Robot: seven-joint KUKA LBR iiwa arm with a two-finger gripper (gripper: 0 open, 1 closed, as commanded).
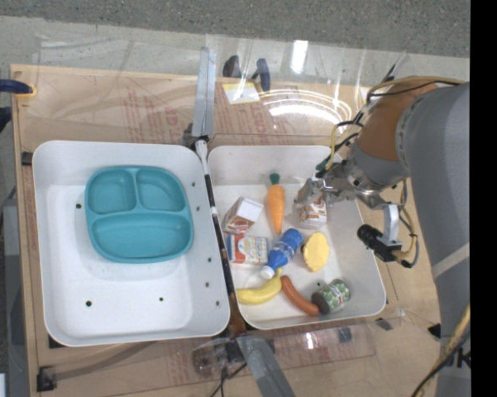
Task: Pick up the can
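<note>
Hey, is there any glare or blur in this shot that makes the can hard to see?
Camera view: glare streaks the clear sheet behind the bins, away from the can; the can lies evenly lit in the right bin, slightly soft; the gripper looks a bit blurred.

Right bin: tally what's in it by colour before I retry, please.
Orange: 1, carrot
Yellow: 2, banana, lemon
Blue: 1, bottle
Red-brown: 1, sausage
Green: 1, can
White with red: 3, cartons
Total: 9
</note>
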